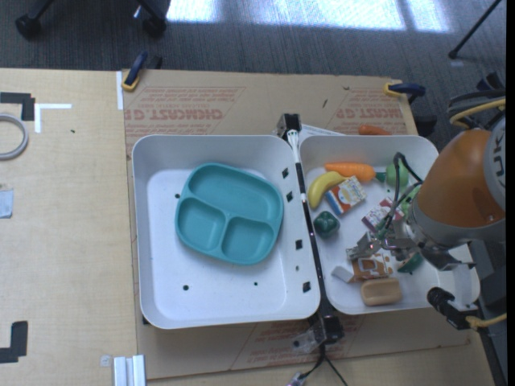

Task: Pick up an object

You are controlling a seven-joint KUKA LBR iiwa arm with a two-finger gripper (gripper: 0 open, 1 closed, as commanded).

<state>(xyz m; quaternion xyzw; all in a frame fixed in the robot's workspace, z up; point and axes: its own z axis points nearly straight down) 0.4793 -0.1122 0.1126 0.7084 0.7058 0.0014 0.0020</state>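
- The arm, grey with its orange band, reaches in from the right and hangs low over the right bin, hiding much of that bin's right side.
- The left bin carries a teal divided tray, well apart from the arm and not in its way.
- The gripper sits down among the clutter in the middle of the right bin; I cannot tell whether it is spread or pinching anything, since the wrist and the objects mask it.
- No single target is evident. Candidates near the gripper are a crumpled packet just below it and a tan block at the bin's near edge.
- Farther off lie a banana, an orange carrot, a small white carton and a dark green ball.
- Likely trouble: the pieces lie touching and overlapping, so a close could catch an edge, pinch two things at once, or shove items aside.
- The flat packet looks prone to slipping free on lifting.
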